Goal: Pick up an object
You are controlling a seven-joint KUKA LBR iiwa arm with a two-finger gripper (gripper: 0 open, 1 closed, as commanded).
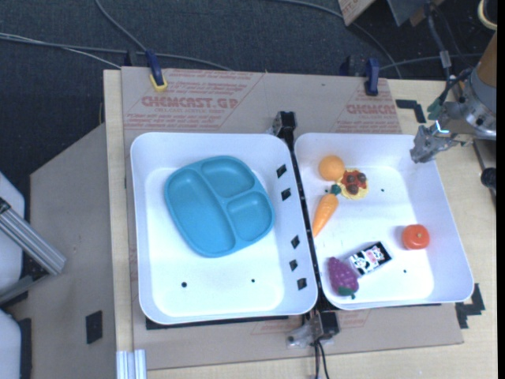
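From my seat, the arm [483, 105] runs out past the right edge just behind the tool [424, 144], so I see little of it. The tool's fingertips are too small and blurred for me to read. Well away from the tool, the label on the small black-and-white packet [370, 258] is too fine to make out.

I read red print on brown protective sheet [237, 93] covering counter, above left bin: "CHEMCAST GP" in large letters, smaller red lines beneath it too fine for me to read. Same red print repeated above right bin near clamp, partly cut off, reads "CHEMCAST". Small black-and-white packet [369, 259] in right bin carries markings, but I cannot make out any words. No other legible text.
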